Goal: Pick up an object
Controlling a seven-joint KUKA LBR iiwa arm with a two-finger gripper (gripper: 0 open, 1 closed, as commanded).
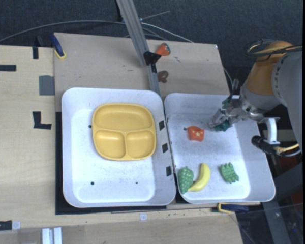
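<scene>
The right white bin (254, 184) holds a small red toy (195, 133) near its middle, a yellow banana (201, 178) and a green bumpy toy (185, 177) at its front left, and another green toy (228, 172) at the front right. My gripper (221, 121) hangs low over the bin's back right part, a short way right of the red toy and apart from it. Something small and teal shows at its tip. The grey arm with its orange band (268, 75) reaches in from the right.
The left white bin (76, 146) carries a yellow divided plate (124, 130). A grey pole (134, 27) slants up from the bench behind the bins. A small red-orange thing (163, 49) lies on the bench behind the bins.
</scene>
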